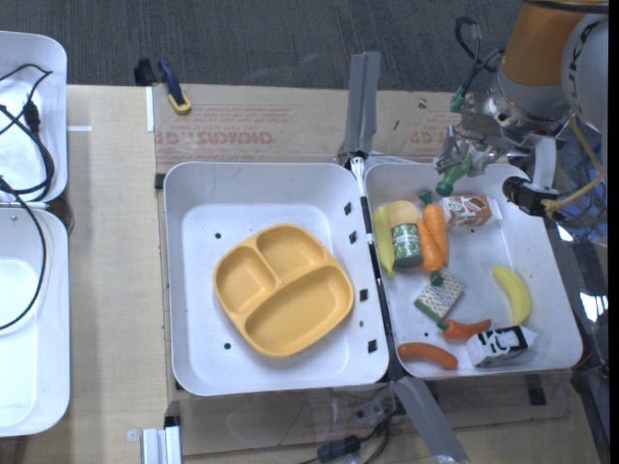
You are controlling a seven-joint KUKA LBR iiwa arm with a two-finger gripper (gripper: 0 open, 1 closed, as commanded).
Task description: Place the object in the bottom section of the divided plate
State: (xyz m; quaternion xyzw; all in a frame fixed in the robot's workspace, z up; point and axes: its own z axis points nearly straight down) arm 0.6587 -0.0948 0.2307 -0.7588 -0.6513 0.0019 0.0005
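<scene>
I see the divided plate (283,290), yellow-orange w/ three sections, lying flat in the left bin (184,259), turned at a slant so its big section faces lower right; nothing on it. Which item is "the object" I can't tell; all the candidates lie in the right bin (561,288). There, from centre out: a green can (406,245) w/ a label too small for me to read, a carrot (434,236) touching its right side, a yellow banana (384,240) along the bin's left wall. Below them a small green-white packet (439,298), an orange-red piece (465,329), a red sausage-like item (427,356) near the front wall, and a black-and-white carton (501,344), print unreadable. A second banana (514,293) lies towards the right wall. Up top, a clear-wrapped snack pack (470,211) w/ brown contents. The pincer (462,165) hangs over the bin's upper edge, above that snack pack; a green bit shows at its tip, but I can't tell if the fingers are apart or together, nor if they grip it. The arm (556,37) comes in from upper right, orange band up, wrist tilted down-left, cables looped round it. On the bench (261,124), the cardboard bears red mirrored lettering, not legible. A blue-black clamp (166,80) sits at the bench's top left.
</scene>
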